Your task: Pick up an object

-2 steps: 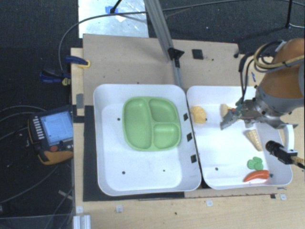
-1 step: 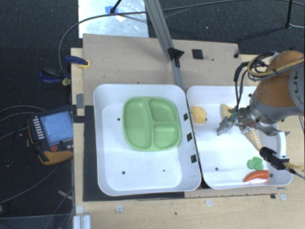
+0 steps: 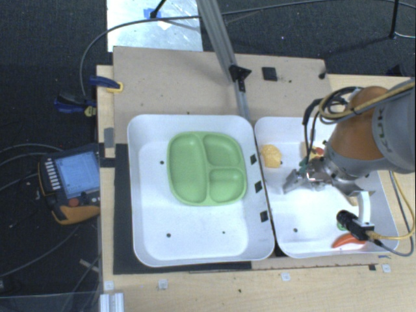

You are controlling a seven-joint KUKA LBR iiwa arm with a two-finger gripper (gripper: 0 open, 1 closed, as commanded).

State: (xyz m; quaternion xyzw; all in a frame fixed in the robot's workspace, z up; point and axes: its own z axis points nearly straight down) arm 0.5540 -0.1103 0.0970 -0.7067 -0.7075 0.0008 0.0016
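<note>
The right-hand bin [image 3: 286,236] served as landmark: a yellowish lump [image 3: 271,155] lay near its upper-left corner, a red-orange object [image 3: 348,242] by its lower right wall. The gripper [image 3: 300,178] hung over its middle; whether it gripped anything could not be told. Left of it, another bin [image 3: 146,239] held a green divided plate [image 3: 207,168], both on a cardboard-topped bench [image 3: 175,77] over dark carpet.
</note>
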